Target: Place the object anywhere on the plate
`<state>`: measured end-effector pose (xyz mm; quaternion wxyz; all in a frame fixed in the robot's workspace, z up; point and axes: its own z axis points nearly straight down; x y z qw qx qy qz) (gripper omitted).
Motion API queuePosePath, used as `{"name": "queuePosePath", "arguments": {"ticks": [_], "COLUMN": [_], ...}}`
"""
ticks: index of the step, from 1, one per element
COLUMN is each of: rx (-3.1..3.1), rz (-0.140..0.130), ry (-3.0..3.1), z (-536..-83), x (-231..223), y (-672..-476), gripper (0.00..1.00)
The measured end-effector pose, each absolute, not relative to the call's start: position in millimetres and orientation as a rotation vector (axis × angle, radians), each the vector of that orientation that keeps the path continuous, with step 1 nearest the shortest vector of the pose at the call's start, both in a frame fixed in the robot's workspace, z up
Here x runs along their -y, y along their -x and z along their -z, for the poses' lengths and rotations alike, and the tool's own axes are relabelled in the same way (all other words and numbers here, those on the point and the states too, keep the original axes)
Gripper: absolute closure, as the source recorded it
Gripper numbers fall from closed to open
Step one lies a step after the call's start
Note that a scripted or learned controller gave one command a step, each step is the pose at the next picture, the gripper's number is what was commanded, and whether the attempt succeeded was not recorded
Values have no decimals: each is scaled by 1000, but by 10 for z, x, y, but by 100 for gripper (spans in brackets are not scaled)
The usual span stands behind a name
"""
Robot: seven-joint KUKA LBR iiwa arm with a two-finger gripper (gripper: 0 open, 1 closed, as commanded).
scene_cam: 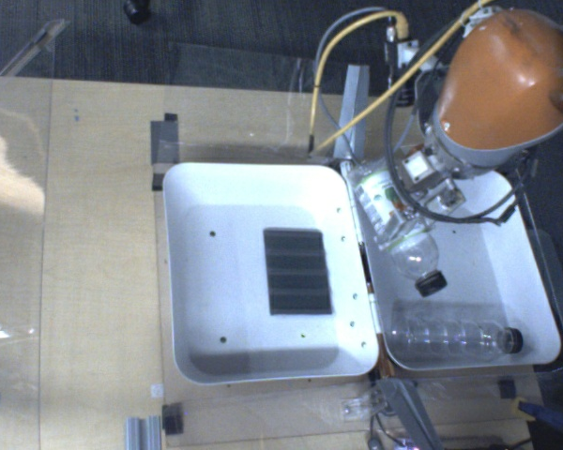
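A dark ridged rectangular plate lies flat in the middle of the left bin. In the right bin, a clear plastic bottle with a black cap lies tilted, its cap pointing toward the bin's front. My gripper hangs just over this bottle's upper end, below the orange band of the arm. The wrist and cables hide where the gripper meets the bottle. A second clear bottle with a black cap lies on its side along the right bin's front wall.
Yellow and grey cables loop from the arm over the back of the right bin. The raised rims of both bins meet in a ridge between gripper and plate. Bare wooden bench extends to the left.
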<state>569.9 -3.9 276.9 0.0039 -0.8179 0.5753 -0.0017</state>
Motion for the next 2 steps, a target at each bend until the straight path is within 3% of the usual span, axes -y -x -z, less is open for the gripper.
{"name": "queuePosePath", "arguments": {"ticks": [2], "rx": [-1802], "rz": [10], "ry": [2547], "z": [-2979], "x": [-1], "y": [-5731], "gripper": [100]}}
